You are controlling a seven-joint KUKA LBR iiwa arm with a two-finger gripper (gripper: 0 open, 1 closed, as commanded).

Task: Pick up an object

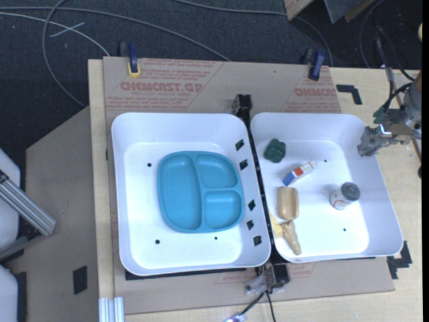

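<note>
— While the arm reaches in from the right, where does its gripper sit?

— Over the right rim of the right bin, near that bin's far right corner. I cannot tell how it is set from this slant, and nothing shows in its grasp.

— What lies in that bin?

— Five things. A dark green lump sits toward the far left corner. Just nearer, a small tube with a blue and red end lies tilted. A tan brush-like block rests by the left wall, and a pale yellow piece lies at the near left corner, almost touching the block. A grey and white round thing sits toward the right side, apart from the rest.

— And the left bin?

— A blue divided plate lies flat in its middle, three compartments facing up.

— What carries the bins?

— A cardboard sheet on the bench, pinned by a blue clamp at the far edge.
</note>
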